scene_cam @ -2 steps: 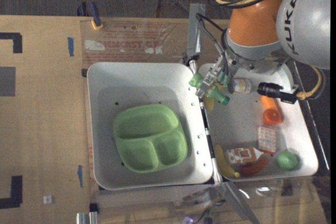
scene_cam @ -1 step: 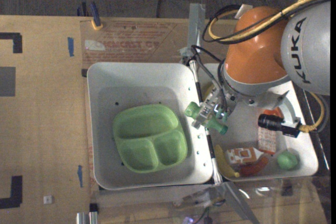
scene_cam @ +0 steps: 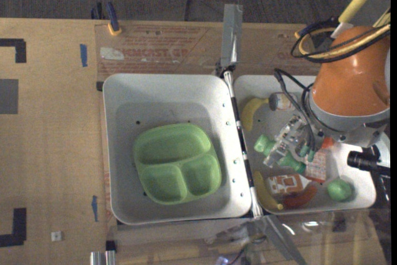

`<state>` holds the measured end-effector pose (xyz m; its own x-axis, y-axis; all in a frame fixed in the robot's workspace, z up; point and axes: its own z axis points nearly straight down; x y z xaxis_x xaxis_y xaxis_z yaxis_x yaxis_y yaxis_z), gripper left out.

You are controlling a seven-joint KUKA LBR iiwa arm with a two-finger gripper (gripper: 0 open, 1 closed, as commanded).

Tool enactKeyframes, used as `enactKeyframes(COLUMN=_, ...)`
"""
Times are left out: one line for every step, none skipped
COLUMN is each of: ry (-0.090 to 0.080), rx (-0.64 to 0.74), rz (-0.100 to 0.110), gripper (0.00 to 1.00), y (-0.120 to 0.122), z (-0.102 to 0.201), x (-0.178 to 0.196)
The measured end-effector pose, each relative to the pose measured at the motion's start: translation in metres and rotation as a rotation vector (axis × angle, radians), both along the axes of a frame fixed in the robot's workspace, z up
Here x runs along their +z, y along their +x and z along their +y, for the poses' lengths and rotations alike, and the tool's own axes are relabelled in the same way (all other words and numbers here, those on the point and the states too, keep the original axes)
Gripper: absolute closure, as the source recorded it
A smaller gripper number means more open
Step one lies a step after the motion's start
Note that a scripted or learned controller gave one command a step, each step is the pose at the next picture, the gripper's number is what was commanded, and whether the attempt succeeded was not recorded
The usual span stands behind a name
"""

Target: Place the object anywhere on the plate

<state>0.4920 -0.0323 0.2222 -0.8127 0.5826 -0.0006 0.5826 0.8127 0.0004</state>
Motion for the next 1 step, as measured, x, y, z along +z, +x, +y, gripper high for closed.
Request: enactKeyframes(ry=0.0, rx=-0.051, rz=-0.003, gripper=1.0, y=0.0064, z=0.048, x=0.0627)
